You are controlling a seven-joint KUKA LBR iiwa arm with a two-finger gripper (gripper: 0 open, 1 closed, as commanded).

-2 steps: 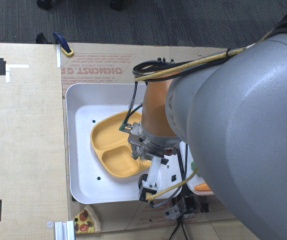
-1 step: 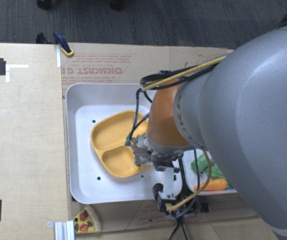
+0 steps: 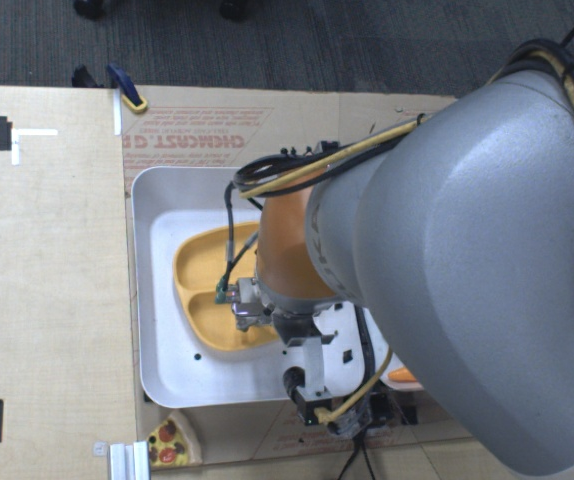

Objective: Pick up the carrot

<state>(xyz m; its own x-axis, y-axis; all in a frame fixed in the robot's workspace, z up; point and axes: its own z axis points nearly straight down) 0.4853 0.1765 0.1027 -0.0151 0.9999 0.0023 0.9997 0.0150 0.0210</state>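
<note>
grey arm with orange band [image 3: 387,258] low over shallow white bin [image 3: 157,298] | yellow divided plastic tray [image 3: 202,268] inside bin | orange carrot sliver [image 3: 400,374] beside arm | gripper state: cannot tell

One white bin [image 3: 157,298], centre frame. One yellow divided tray [image 3: 202,278] inside it. One orange sliver [image 3: 401,375], lower right. One pizza-slice toy [image 3: 167,443], bottom left.

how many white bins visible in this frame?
1. A white bin sits left of center, holding a yellow divided tray, with the arm reaching over its right side. The arm covers much of the bench to the right, so another bin may be hidden beneath it.
</note>
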